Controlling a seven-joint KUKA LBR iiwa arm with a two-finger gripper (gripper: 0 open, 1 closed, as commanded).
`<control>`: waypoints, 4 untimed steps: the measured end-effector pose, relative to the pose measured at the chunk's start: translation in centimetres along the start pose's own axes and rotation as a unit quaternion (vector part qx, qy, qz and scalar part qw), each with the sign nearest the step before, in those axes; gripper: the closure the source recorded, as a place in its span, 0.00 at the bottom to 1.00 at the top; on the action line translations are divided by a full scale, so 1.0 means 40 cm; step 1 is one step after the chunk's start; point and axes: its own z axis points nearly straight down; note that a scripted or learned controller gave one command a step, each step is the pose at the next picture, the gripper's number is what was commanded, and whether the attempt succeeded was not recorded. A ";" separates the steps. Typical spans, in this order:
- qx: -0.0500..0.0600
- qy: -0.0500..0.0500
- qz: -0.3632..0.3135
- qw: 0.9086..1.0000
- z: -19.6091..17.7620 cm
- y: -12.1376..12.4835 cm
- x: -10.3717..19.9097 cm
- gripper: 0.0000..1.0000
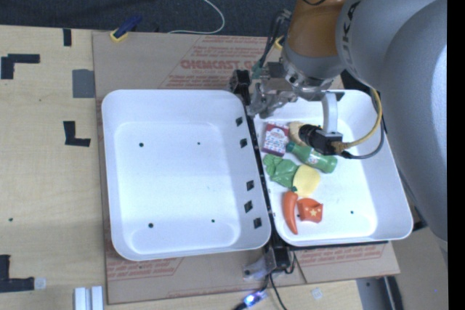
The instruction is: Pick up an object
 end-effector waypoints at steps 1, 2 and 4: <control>-0.002 0.002 -0.003 1.000 -0.211 0.136 0.206 1.00; -0.003 0.002 -0.001 1.000 -0.478 0.118 0.289 1.00; 0.011 -0.002 -0.001 1.000 -0.350 0.031 0.486 1.00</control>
